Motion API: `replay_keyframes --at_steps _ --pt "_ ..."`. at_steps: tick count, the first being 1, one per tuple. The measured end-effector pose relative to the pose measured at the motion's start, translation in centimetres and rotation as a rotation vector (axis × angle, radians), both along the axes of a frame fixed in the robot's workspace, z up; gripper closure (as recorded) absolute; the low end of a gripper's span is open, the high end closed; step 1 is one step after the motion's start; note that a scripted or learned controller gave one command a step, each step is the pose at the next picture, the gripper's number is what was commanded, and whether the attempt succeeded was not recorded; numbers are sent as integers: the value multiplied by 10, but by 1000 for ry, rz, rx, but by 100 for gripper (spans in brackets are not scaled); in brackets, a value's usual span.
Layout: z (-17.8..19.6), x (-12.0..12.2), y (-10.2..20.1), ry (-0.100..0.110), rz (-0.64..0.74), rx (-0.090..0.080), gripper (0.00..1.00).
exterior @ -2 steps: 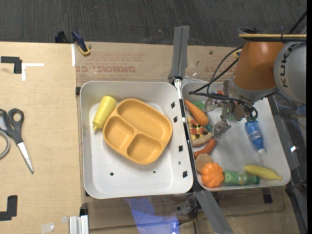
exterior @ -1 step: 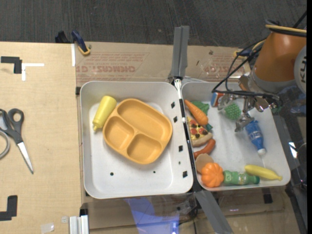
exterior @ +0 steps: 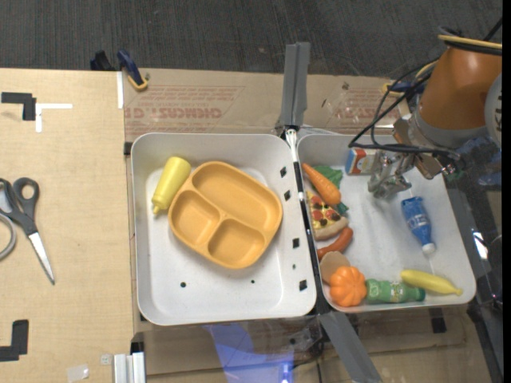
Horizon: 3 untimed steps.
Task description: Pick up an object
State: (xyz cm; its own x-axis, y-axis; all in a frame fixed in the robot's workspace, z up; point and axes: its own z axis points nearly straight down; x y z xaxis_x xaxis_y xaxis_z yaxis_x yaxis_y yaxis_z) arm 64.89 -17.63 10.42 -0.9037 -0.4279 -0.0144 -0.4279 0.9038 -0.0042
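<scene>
My gripper [exterior: 389, 183] hangs over the back of the right bin [exterior: 391, 250], under the orange wrist band. Nothing shows between its fingers. A blue bottle [exterior: 417, 223] lies just to its right and nearer the front. A small carton [exterior: 357, 161] stands against the bin's back wall to the gripper's left. Along the right bin's left side lie a carrot [exterior: 322, 183], a pizza slice [exterior: 323, 215] and a sausage [exterior: 334, 241]. At the front sit a small pumpkin [exterior: 347, 286], a green bottle [exterior: 395, 291] and a banana [exterior: 430, 282].
The left bin [exterior: 160, 286] holds a yellow divided plate [exterior: 225, 213] and a yellow bottle [exterior: 170, 183]. Scissors [exterior: 30, 223] lie on the wooden bench at far left. A grey bar [exterior: 295, 86] rises between the bins at the back.
</scene>
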Motion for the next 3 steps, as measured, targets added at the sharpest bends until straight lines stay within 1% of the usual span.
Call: replay_keyframes --at_steps 1,2,3 --pt "0 0 0 0 0 0 0" --pt "-11 -21 -27 9 23 -2 0" --pt "-10 6 -8 6 204 -4 0"
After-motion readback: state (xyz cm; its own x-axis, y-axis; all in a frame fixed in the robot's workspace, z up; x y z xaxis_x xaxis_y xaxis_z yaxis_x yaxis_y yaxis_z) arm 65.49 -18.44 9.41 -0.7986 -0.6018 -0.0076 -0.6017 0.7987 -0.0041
